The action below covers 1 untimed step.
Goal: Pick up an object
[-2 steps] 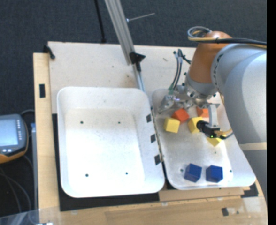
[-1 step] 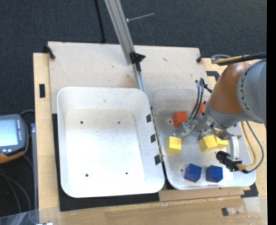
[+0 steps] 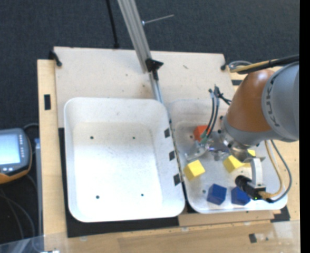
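Note:
The right bin (image 3: 189, 109) holds several small blocks. A yellow block (image 3: 195, 169) lies near its left wall and a second yellow block (image 3: 232, 163) sits partly under the wrist. Two blue blocks (image 3: 216, 194) (image 3: 240, 196) rest by the front rim. An orange object (image 3: 200, 132) shows just behind the gripper. My gripper (image 3: 203, 151) hangs low over the middle of this bin, between the orange object and the left yellow block, with the grey and orange arm (image 3: 260, 109) above it. Nothing shows held in it.
The left bin (image 3: 118, 105) stands beside the right one. A slanted aluminium pole (image 3: 135, 28) rises from the back of the bench between the bins. A small screen device (image 3: 5, 152) sits off the bench at left. Cables (image 3: 279, 167) loop by the right bin's edge.

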Tool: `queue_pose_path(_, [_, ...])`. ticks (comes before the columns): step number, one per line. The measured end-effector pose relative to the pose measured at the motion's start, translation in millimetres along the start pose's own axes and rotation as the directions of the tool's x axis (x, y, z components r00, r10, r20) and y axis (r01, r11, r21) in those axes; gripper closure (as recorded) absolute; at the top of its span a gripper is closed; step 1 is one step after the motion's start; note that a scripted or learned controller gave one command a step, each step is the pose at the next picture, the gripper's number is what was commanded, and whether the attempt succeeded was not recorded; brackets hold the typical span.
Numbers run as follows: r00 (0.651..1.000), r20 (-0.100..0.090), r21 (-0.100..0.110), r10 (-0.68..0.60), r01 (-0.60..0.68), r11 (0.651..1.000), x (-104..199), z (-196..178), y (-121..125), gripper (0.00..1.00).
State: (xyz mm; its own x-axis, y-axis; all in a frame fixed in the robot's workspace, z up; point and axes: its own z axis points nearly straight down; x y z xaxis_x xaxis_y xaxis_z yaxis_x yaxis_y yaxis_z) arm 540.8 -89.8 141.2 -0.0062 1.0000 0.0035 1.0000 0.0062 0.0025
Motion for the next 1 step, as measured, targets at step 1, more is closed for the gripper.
queue_pose_path(1, [1.0, 0.002, -0.004, -0.001, 0.001, 1.0, 34.7, -58.8, -16.5, 0.0])
